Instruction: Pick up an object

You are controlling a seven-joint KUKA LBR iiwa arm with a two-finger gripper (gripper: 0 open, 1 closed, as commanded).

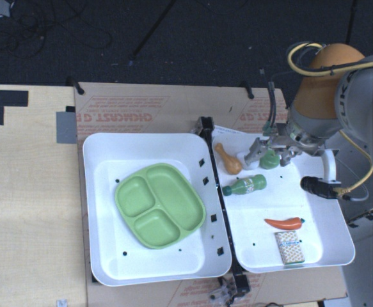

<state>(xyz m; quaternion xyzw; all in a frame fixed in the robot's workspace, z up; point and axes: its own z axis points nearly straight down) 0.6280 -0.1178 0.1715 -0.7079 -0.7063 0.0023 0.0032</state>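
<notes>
My gripper [270, 153] hangs low over the back of the right bin [327, 251], and it is open. Its two grey fingers [255, 151] are spread on either side of a small green object [269, 160] that lies on the bin floor. Just left of the gripper lies a tan, drumstick-shaped toy [228, 160]. A green bottle [245, 185] rests on its side in front of the gripper. Nearer the front are a red chili pepper [283, 222] and a small printed box [290, 247].
The left bin [100, 152] holds a green divided plate [159, 204]. A black clamped divider [212, 184] runs between the two bins. The grey arm with its orange band [330, 75] comes in over the right bin's back right corner, and a black cable part [317, 186] hangs at its right wall.
</notes>
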